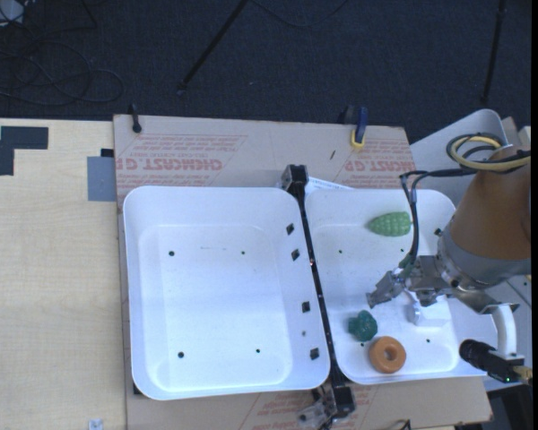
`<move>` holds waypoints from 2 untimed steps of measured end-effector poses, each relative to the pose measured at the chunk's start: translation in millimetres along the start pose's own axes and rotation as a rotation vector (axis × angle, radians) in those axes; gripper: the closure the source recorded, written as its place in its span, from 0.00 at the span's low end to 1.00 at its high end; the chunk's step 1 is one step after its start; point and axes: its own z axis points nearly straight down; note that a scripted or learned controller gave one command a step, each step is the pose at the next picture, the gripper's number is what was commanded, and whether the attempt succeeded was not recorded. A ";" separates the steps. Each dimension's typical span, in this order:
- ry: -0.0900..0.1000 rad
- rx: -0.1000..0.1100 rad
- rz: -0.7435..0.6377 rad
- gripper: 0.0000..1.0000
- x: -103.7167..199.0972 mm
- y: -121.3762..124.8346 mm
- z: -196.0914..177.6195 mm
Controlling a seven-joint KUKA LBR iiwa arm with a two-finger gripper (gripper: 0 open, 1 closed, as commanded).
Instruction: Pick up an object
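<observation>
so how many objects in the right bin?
3: light green object near the far wall, dark green object and orange ring side by side near the front. The arm may hide more.

The arm (493,222) hides the right bin's (359,370) far-right side, and the jaws' spacing is unclear

I see my arm (489,227) entering at the frame's right, gripper (396,290) hanging low at centre-right.

right bin (435,206): ring (387,355) right of lump (362,325) | pod (390,224) behind
</observation>
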 end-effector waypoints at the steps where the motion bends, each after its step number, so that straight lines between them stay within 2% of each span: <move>1: -0.005 -0.005 0.005 0.00 26.1 -8.4 103.7; 2: -0.002 -0.010 -0.003 0.00 26.5 107.2 99.8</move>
